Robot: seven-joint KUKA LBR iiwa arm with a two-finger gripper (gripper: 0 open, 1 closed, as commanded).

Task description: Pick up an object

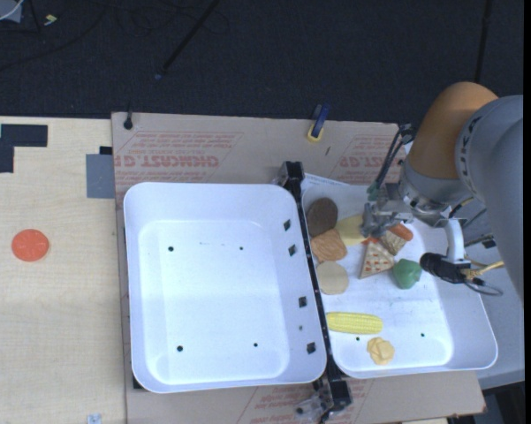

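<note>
The three-cornered toy pizza slice [376, 260], tan with red spots, lies in the right white plastic bin [451, 338], near the middle of the far half. The gripper [380, 222] hangs just above its far tip, close to a small orange-red toy piece [398, 234]. I cannot tell from here if its grip is wide or tight, and I see nothing held in it.

The toys are packed close here, and that could cause trouble. A round green toy [406, 273] sits just beside the slice on the right. A flat yellow toy [350, 230] and a tan toy bread roll [329, 246] sit on its left, towards the bin's left wall. If the gripper comes down a bit off, I think it could land on two toys at once, or push the slice away. The slice is flat and thin, so it may slip out. The green toy looks like it could roll off.

A yellow toy corn cob [353, 323] and a small yellow lumpy toy [381, 351] lie near the bin's near edge, well apart from the rest. The left white plastic bin [212, 290] sits right beside it.
</note>
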